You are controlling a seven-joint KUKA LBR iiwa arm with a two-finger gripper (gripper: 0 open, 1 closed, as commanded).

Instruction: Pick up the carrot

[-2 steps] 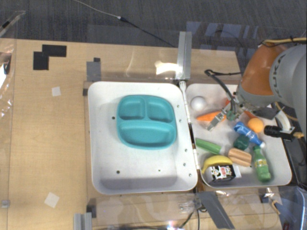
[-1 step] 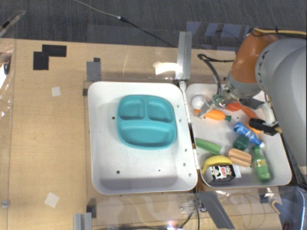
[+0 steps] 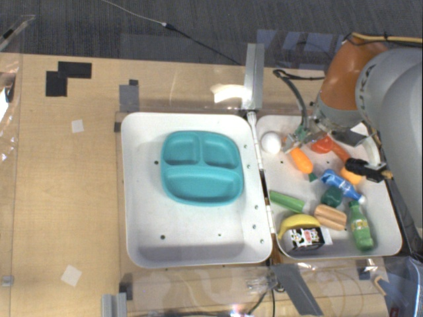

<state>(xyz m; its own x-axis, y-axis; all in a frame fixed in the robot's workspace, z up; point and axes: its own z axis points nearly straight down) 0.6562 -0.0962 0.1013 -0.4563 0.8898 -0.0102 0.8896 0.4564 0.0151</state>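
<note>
The gripper hovers just above the carrot, beside the white egg; its opening cannot be told, and it appears empty. A clean grasp likely means straddling the carrot's width

A matt wood-grain finish is shown by the bench. Smooth white plastic with a soft sheen is seen in both bins. The teal divided plate looks like smooth matt plastic. The carrot appears as glossy orange plastic.
</note>
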